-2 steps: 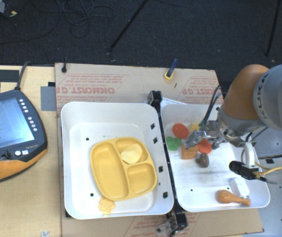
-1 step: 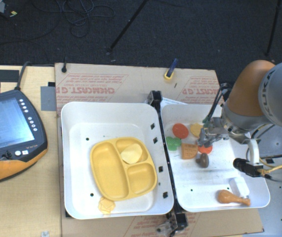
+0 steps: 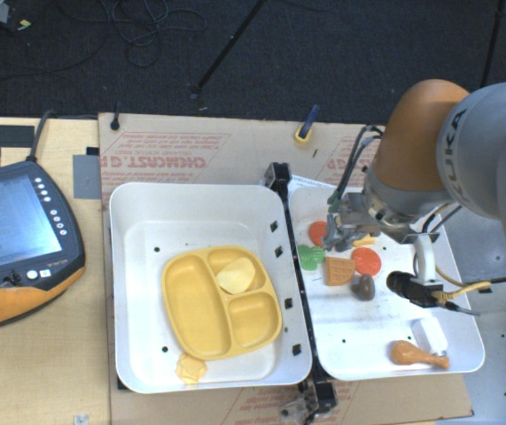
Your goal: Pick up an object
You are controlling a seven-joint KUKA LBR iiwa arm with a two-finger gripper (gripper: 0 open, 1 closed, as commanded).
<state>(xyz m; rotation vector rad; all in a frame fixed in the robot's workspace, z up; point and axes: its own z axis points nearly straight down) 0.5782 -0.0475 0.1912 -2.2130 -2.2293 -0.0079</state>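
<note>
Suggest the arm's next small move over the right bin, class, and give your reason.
Probably a short descent. The end effector hangs over the toy food cluster in the right bin, near the green piece and the orange wedge, and nothing shows between its fingers.

Bench (image 3: 22, 370) under two white bins (image 3: 137, 237).

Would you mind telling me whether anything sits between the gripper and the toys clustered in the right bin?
Nothing visible does. The gripper hangs right over the cluster, beside the red piece and just above the green piece and orange wedge.
</note>
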